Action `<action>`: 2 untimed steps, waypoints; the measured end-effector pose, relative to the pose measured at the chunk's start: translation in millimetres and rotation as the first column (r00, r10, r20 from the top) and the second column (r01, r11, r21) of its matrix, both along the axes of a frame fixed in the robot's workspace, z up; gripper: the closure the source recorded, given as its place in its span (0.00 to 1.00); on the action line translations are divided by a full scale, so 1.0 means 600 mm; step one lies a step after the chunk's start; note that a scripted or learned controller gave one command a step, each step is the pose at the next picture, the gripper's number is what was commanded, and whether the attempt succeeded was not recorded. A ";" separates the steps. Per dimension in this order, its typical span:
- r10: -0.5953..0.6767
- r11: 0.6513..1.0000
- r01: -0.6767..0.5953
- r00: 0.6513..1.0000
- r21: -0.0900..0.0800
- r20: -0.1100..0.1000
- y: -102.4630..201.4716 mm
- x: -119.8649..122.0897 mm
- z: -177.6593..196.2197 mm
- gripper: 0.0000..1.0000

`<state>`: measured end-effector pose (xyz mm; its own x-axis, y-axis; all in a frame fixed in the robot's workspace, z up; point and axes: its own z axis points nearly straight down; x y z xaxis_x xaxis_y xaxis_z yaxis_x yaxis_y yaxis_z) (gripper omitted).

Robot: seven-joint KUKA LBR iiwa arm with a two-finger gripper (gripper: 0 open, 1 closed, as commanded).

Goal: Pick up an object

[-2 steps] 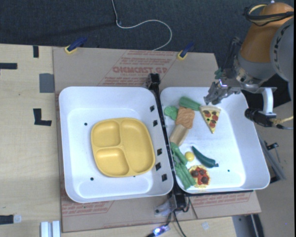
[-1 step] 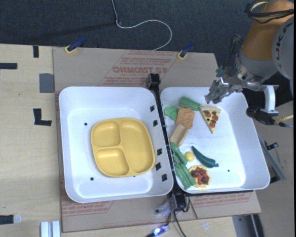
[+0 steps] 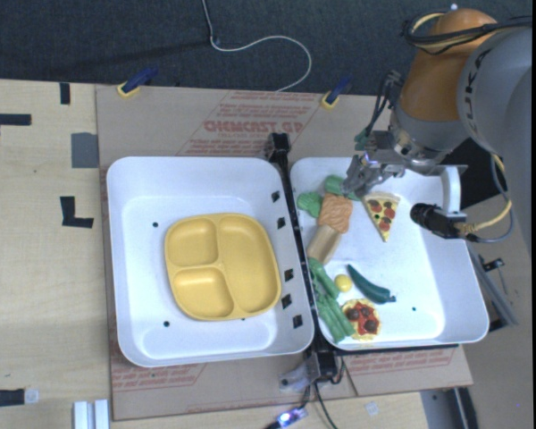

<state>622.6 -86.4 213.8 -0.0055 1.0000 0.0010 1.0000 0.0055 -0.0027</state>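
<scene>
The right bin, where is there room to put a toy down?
The right bin has bare floor at its right side, between the pizza slice and the near rim. Its left edge is crowded: bread, green beans, small pizza.

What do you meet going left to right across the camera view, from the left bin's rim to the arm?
Left bin → yellow divided plate → black clips between the bins → bread slice → pizza slice → orange band of the arm.
</scene>
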 end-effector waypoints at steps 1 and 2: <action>0.002 1.000 -0.002 1.000 0.001 0.001 0.099 -0.003 0.009 1.00; -0.001 1.000 0.001 1.000 -0.001 -0.001 0.170 -0.036 0.003 1.00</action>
